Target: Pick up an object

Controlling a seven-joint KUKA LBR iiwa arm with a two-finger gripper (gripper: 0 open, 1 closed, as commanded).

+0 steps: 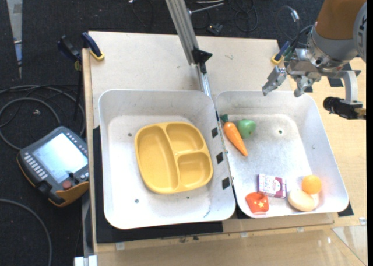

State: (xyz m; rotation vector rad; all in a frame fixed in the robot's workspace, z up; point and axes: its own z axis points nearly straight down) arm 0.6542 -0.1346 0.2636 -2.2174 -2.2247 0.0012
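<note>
Right bin (pixel 326 142) near edge: red toy piece (pixel 257 202), small purple-and-white box (pixel 271 185) just behind it, pale yellow lump (pixel 302 200) touching an orange ball (pixel 312 184) in the near right corner. Left bin (pixel 111 142) holds a yellow divided plate (pixel 173 156), three compartments. Further back in the right bin, by the divider: carrot (pixel 235 137) lying at a slant, green piece (pixel 247 127) touching its top end. Gripper (pixel 288 86) hangs over the right bin's far rim, fingers spread apart, nothing between them, well apart from every object.
</note>
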